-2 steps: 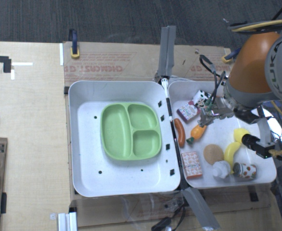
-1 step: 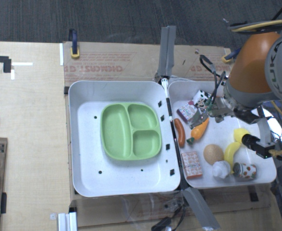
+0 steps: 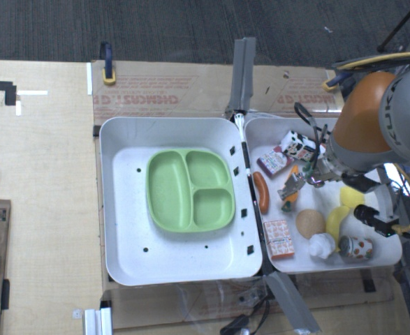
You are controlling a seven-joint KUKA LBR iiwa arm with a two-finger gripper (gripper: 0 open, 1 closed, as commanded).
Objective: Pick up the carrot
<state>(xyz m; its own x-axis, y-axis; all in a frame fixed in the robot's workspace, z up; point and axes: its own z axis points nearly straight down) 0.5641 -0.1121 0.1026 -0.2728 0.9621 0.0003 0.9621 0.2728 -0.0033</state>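
Note:
The carrot [image 3: 289, 198] is small and orange with a green top. It lies in the right bin [image 3: 393, 255], left of centre, just right of a red sausage [image 3: 262, 191]. My gripper [image 3: 297, 181] reaches in from the right and hangs directly over the carrot's upper end, hiding part of it. From this angle I cannot make out whether it touches the carrot.
Around the carrot lie a purple box [image 3: 272, 162], a black-and-white toy [image 3: 297, 146], a tan round item [image 3: 309, 222], a yellow piece [image 3: 343, 209], a white lump [image 3: 321, 246], a small can [image 3: 358, 248] and a patterned box [image 3: 278, 238]. A green divided plate [image 3: 191, 190] sits in the left bin [image 3: 121, 208].

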